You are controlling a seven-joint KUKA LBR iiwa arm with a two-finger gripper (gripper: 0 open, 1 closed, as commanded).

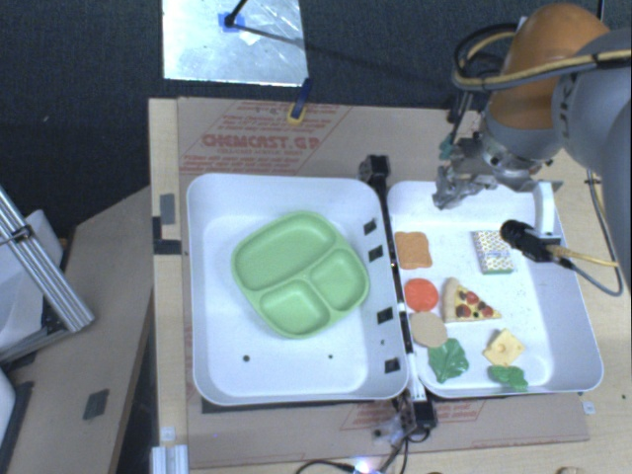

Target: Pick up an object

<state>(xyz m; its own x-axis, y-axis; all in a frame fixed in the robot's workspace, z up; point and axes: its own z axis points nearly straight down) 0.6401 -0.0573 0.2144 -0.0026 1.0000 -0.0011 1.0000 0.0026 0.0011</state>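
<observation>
Overhead, we see the tool [449,194] hovering near the far edge of the right bin [568,314]; we cannot tell its state. Nearer than the tool in this bin lie a toast slice [413,250], tomato slice [422,293], pizza slice [466,302] and cheese wedge [504,347]. Leftward, the other bin [212,265] holds a green tray [299,274].

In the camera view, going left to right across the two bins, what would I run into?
Green three-compartment plastic tray → orange toast-shaped toy → pizza slice toy → yellow cheese wedge toy.
</observation>
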